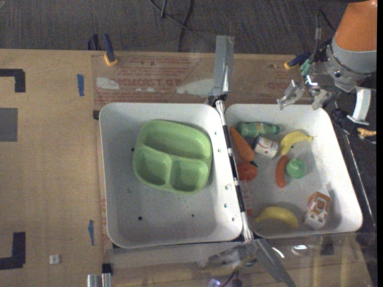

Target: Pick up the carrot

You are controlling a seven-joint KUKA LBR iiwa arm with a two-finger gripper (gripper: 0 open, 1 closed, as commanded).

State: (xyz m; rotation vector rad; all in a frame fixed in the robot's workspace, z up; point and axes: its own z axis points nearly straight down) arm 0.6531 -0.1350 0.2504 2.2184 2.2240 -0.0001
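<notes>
The carrot [242, 144], long and orange, lies at a slant against the left wall of the right bin [344, 160]. Its lower end touches a red piece [246, 171]. My gripper [303, 97] hangs over the back rim of the right bin, up and to the right of the carrot and well apart from it. Its fingers [288, 98] stand spread open with nothing between them.
Around the carrot are a green bottle [258, 128], a white can [267, 147], a banana [295, 140], a short orange piece [280, 171], a green round toy [295, 168], a yellow fruit [276, 216] and a small carton [317, 210]. A green divided plate [173, 156] sits in the left bin [119, 208].
</notes>
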